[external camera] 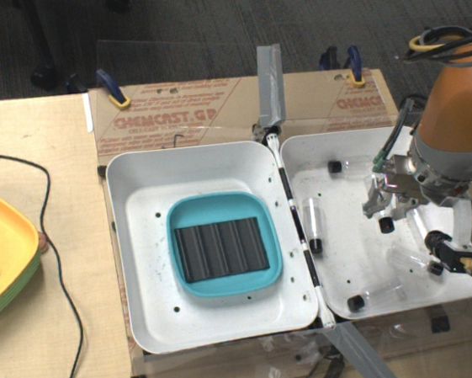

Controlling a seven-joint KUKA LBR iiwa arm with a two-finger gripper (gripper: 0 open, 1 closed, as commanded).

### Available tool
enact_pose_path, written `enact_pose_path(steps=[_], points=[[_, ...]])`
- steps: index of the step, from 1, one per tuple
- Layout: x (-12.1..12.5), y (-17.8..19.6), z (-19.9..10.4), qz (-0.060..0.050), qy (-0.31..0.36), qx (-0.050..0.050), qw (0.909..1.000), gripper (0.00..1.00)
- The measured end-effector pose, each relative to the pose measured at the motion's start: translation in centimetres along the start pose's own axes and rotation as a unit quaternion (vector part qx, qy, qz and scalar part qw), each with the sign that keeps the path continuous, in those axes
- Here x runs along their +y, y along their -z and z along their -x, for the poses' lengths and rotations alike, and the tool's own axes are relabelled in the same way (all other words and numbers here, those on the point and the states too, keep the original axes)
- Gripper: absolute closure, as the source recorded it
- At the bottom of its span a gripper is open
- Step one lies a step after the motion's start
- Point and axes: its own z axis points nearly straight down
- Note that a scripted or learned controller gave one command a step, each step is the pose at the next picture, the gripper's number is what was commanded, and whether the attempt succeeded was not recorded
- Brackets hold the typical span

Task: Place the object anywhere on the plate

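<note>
Teal plate (224, 246) sits in the left bin (131, 238); a clear tube (314, 224) lies in the right bin (321, 153). Pincer (384, 206) hovers there, grip unreadable. Pickup stage: next, descend onto the tube

Teal plate (223, 246) in left bin (131, 238), tool (384, 209) over right bin (348, 277)
</note>
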Motion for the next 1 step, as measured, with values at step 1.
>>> enact_pose_path(steps=[1], points=[[0.00,0.00,0.01,0.000,0.000,0.000,1.0000,0.00]])
